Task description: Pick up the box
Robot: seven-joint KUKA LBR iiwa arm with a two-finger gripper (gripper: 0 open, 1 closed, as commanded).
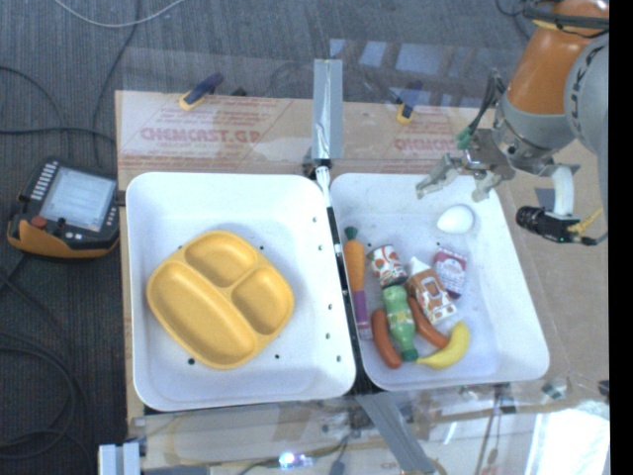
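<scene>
A small orange and white carton box (431,293) lies in the right bin (514,295), among toy foods in its middle. Touching its upper right is a smaller red and white box (451,268). My gripper (457,179) hangs over the bin's far edge, well above and behind the boxes. It is open, with nothing between its spread fingers. A white egg (455,220) sits just below the gripper.
Around the boxes lie a carrot (354,262), a small can (386,263), a green bottle (399,320), a red sausage (386,338) and a banana (447,349). The left bin (158,196) holds a yellow divided plate (221,297). A teach pendant (64,209) rests left of the bench.
</scene>
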